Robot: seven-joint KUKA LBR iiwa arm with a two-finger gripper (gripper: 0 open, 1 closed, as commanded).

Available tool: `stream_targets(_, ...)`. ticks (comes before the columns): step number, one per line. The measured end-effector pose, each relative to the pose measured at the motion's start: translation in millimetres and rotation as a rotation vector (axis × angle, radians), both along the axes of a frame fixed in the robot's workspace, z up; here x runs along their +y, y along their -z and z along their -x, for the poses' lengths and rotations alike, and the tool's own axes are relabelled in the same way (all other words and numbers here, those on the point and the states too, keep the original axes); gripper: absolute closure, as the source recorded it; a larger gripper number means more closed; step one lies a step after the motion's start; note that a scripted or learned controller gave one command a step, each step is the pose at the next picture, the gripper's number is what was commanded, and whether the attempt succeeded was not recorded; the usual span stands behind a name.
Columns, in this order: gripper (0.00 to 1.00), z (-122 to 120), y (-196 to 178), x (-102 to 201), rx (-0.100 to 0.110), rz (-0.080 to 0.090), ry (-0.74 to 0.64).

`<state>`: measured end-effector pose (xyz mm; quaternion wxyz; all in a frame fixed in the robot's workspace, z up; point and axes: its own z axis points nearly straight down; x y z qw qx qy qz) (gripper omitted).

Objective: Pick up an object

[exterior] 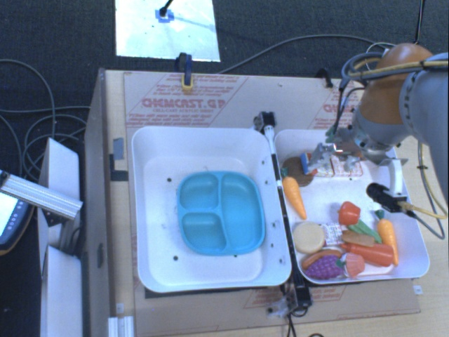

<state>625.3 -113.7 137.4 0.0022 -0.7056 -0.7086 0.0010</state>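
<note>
Camera view is showing two white bins sitting side by side on a cardboard-lined bench. The left bin (151, 188) is holding a blue tray (221, 213) with three compartments, lying flat near its middle, with bare white floor running all round it. The right bin (414, 255) is holding toy food: a carrot (294, 199) lying against the shared wall, a tan cookie (309, 236), purple grapes (324, 267), a red pepper (349, 213), a sausage (372, 254) and a second carrot (387, 234), all crowding the near half. A brown piece (295, 168) is lying at the far left corner. The gripper (331, 159) is hanging over the far part of this bin, beside that brown piece; whether it is spread or closed I cannot tell. Open white floor is lying between the gripper and the pile.
</note>
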Motion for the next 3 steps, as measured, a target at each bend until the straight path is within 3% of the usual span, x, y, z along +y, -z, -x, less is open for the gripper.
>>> stream_targets(1,0.0,47,48,17,-0.004,0.003,0.003)
stream_targets(2,0.0,-16,55,13,-0.006,0.006,0.001)
stream_targets(3,1.0,-17,47,13,-0.003,0.005,-0.001)
